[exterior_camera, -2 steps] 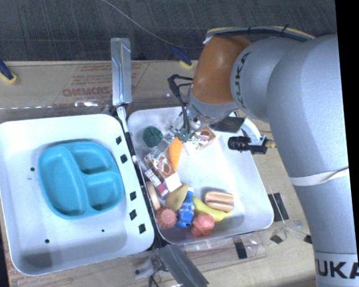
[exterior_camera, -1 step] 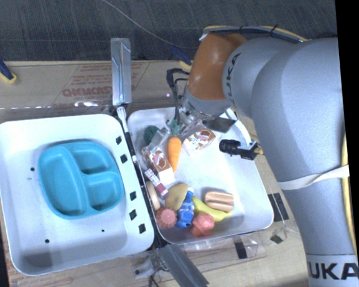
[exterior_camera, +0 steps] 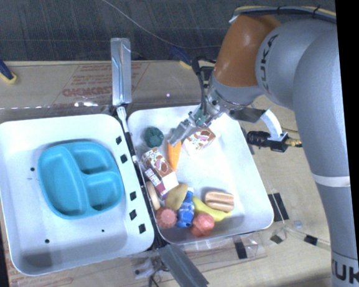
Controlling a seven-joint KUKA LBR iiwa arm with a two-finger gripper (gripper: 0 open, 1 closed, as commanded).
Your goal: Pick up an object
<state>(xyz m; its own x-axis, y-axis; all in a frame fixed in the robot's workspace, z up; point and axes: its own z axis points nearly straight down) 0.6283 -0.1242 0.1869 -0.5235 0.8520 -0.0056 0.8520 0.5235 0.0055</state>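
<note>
Toy food [exterior_camera: 184,195] is what I see heaped in the right white bin [exterior_camera: 248,183]; the left bin [exterior_camera: 16,204] holds a blue tray [exterior_camera: 79,178]. Both sit on a cardboard-covered table [exterior_camera: 49,82]. Gripper [exterior_camera: 190,127] hovers over a small carton [exterior_camera: 199,139]; jaws' state I cannot tell

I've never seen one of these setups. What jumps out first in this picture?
The big grey arm with the orange band reaches in from the right, its gripper low over the right white bin. That bin holds a heap of colourful toy food, including a hot dog. In the left white bin lies a sky-blue divided plastic tray.
</note>
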